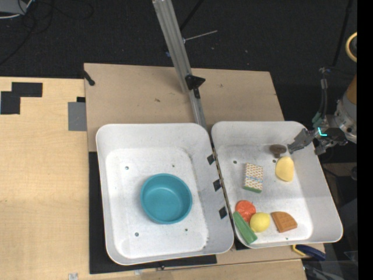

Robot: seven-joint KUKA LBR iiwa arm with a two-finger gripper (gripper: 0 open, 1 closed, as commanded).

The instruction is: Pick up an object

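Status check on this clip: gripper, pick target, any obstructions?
Gripper at right bin's far right edge, nothing seen between fingers. Nearest items: small brown piece, yellow lemon-like fruit. Both sit in the open.

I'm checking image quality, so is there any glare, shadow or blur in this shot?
Camera view: evenly lit, sharp at centre; the teal bowl casts a soft shadow in the left bin; no strong glare; the gripper at the right bin's edge looks dark and slightly blurred.

A single fixed camera looks down at a slant from above the bench point(233, 92), far enough to frame both white bins point(116, 150) side by side
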